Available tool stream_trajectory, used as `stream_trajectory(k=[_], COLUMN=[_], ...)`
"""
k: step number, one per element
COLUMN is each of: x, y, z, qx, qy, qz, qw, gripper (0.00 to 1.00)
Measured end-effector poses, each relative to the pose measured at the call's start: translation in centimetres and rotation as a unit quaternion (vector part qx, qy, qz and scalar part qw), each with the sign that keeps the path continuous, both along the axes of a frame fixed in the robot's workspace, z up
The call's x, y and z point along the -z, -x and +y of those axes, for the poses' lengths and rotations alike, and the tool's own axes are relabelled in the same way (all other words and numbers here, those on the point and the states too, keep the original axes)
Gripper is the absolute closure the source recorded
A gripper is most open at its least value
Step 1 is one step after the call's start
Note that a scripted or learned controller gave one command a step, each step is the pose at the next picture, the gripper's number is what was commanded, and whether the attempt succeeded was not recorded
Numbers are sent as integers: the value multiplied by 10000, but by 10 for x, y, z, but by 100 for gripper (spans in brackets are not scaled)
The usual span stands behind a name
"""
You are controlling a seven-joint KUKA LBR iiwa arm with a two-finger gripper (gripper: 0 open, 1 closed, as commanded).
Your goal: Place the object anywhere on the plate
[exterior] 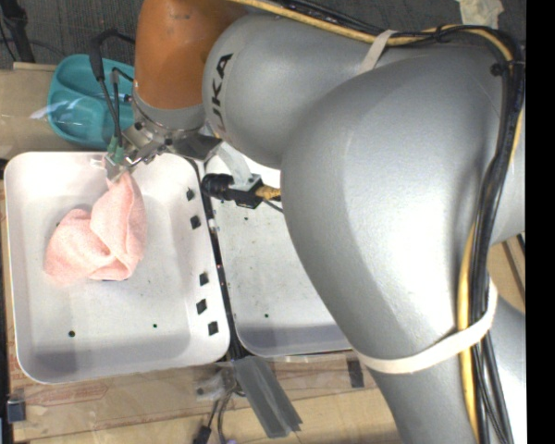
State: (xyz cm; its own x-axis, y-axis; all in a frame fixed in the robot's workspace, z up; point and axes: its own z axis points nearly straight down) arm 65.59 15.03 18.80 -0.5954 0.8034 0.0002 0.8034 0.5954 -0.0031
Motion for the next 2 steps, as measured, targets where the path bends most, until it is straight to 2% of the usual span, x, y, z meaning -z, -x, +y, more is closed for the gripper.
stream_trajectory(k=[1,2], x=[-16,-51], y=[-1,10], z=[1,20], qx=[-173,-1018], qy=[-4,-5], qz=[-18,-21], qw=[9998,9948], gripper=[100,100])
